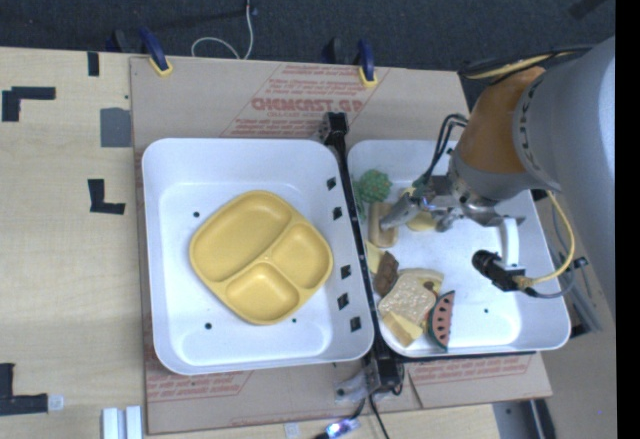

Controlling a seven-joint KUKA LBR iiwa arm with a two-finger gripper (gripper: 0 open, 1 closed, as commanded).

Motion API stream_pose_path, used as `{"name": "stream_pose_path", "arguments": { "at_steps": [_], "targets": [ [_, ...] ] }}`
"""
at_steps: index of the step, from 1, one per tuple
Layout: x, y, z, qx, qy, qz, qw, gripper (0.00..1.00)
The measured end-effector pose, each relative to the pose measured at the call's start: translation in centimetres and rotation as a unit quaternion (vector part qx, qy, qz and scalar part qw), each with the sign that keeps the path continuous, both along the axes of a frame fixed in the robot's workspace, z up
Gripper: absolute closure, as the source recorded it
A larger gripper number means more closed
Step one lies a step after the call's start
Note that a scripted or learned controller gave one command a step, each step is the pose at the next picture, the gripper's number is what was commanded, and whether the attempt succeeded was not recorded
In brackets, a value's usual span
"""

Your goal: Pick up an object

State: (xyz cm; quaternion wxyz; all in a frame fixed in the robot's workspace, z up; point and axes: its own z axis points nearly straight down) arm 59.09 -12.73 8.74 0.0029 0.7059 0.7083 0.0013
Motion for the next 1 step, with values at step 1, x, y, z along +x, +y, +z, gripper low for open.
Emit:
{"name": "stream_pose_path", "arguments": {
  "at_steps": [1],
  "targets": [
    [-2.98,1.78,0.12,-0.0029,-0.006,-0.003,1.0,0.0]
  ]
}}
